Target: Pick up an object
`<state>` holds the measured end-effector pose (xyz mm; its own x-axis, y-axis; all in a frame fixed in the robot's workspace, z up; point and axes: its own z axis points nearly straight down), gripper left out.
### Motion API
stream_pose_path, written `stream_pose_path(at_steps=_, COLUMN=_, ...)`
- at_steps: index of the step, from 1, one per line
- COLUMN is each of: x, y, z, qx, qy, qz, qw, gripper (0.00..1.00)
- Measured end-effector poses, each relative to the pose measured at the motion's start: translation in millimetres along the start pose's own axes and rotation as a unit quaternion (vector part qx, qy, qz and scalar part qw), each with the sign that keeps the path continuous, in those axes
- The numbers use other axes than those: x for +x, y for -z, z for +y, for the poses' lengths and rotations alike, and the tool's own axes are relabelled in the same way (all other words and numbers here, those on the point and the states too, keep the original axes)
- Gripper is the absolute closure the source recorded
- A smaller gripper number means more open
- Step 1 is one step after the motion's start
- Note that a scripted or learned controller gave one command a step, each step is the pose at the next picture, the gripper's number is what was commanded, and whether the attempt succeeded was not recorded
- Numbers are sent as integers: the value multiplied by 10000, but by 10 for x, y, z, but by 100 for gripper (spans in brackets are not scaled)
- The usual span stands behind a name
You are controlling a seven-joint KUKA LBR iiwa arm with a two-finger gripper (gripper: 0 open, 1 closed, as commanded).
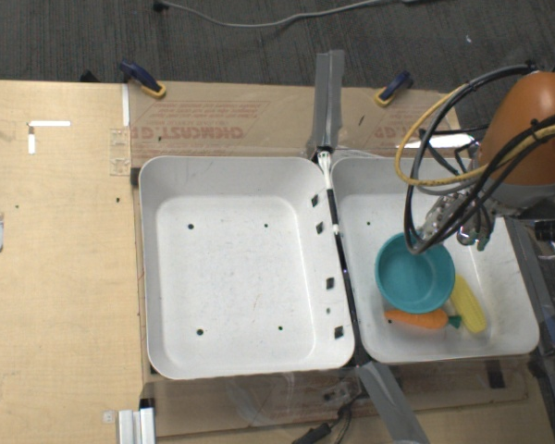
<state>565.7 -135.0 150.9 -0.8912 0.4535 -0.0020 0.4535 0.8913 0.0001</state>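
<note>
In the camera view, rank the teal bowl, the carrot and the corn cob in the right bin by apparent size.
1. Teal bowl, clearly largest.
2 and 3. Carrot and corn cob look about alike in length; the bowl hides part of each, so I won't rank them.

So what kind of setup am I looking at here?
Likely a lab grasping test bench: two white bins clamped to a cardboard-covered bench, toy props such as a teal bowl, and carpeted floor with cables.

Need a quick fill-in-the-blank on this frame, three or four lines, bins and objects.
1. The round teal plastic bowl sits in the ____ white bin of the camera view.
2. The orange toy carrot lies against the bowl's ____ edge.
3. The yellow toy corn cob lies to the ____ of the bowl.
4. The arm's gripper is over the bowl's ____ rim.

Missing words: right; near; right; far
</note>
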Motion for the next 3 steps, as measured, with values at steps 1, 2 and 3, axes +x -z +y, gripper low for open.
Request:
stream_pose_path(at_steps=1, x=-203, y=-542, z=-147, qx=-10, qy=2336, qz=-25, qw=9723, gripper=100)
stream_pose_path(at_steps=2, x=508, y=-462, z=263, qx=-9, qy=4152, qz=-222, qw=9094, gripper=100)
stream_pose_path(at_steps=3, x=-1162, y=-408, z=-357, qx=-16, qy=3978, qz=-45, qw=9175, gripper=100)
